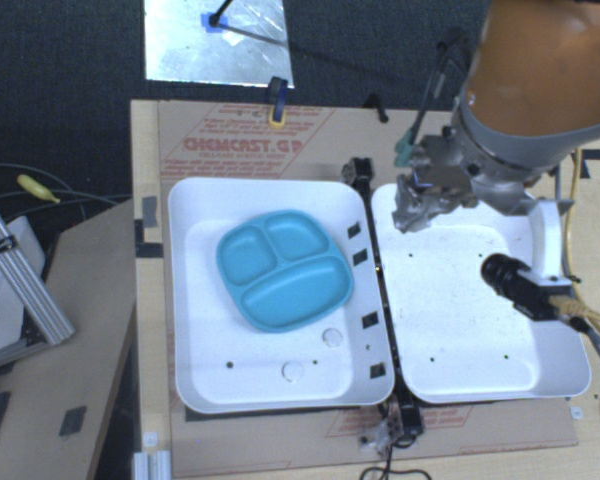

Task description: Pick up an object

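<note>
Evidently the gripper (417,206) is hanging over the far left corner of the right bin (460,358), close to the ridge where the two bins are meeting. The arm's bulk is blocking the view of it, so I cannot tell whether it is open or closed, and I am seeing nothing held in it.

The only thing worth picking up, a blue divided plate (283,268), is lying flat in the middle of the left bin (200,368), turned at a slant to the bin walls and well apart from the gripper.

The first risk is plain. If the arm is descending where it is hovering now, it is going to close on bare white floor and come up with nothing.

Crossing to the plate is bringing its own trouble. The ridge between the bins is carrying a row of small black clips (360,258), and a low pass is likely to be catching on them or on the bin wall.

The plate itself is looking like an awkward target. It is wide and shallow, probably too broad to span, so a grasp is having to take the thin rim or one of the raised dividers. A descent landing slightly off is probably pressing on the rim and pushing the plate across the smooth floor. Held by one edge, the plate is liable to be hanging crooked and slipping free.
</note>
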Available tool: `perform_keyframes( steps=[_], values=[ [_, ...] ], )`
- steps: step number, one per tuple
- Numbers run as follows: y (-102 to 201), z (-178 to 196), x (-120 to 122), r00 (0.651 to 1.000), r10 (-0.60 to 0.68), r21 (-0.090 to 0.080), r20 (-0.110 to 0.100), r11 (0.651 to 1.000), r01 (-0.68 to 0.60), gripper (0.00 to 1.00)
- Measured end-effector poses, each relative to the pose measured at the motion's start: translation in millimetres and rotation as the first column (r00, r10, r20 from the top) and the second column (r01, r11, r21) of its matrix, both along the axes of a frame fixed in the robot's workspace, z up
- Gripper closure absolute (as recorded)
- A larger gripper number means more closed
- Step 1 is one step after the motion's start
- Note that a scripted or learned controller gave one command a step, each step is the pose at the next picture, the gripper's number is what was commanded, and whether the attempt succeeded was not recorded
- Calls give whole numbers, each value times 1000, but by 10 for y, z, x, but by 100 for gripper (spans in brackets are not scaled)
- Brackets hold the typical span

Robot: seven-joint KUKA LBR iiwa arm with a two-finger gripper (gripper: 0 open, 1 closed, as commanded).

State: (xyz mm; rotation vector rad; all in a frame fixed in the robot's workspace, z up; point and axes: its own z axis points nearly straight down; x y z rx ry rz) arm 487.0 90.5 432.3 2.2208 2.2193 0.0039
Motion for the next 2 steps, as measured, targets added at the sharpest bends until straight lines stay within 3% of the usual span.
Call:
perform_keyframes(
  steps=[1, 2],
  values=[
    [613, -147, 86, 1000, 9, 2, -3, 1000, -9, 100],
    [179, 560, -2, 1000, -1, 2, 7, 1000, 1, 100]
  ],
)
